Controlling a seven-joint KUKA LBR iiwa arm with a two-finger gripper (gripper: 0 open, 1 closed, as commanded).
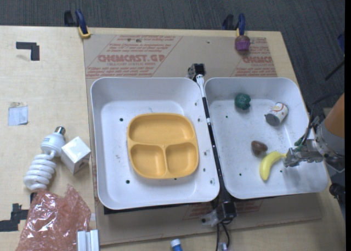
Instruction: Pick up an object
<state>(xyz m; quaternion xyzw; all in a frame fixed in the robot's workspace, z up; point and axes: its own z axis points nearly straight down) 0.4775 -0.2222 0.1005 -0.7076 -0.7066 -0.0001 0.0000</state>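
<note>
The gripper (290, 159) is hovering at the right edge of the right-hand bin (241, 187), just beside the stem end of a yellow banana (269, 165) lying near the bin's near wall; whether the claw is spread or pressed together cannot be told from this angle. The banana is looking light, smooth and curved, probably a stiff plastic toy, and would likely be best pinched across its thick middle. A brown lump (259, 147) is sitting just beyond it, with a green ball (242, 101) and a small cup (277, 113) farther back.
</note>
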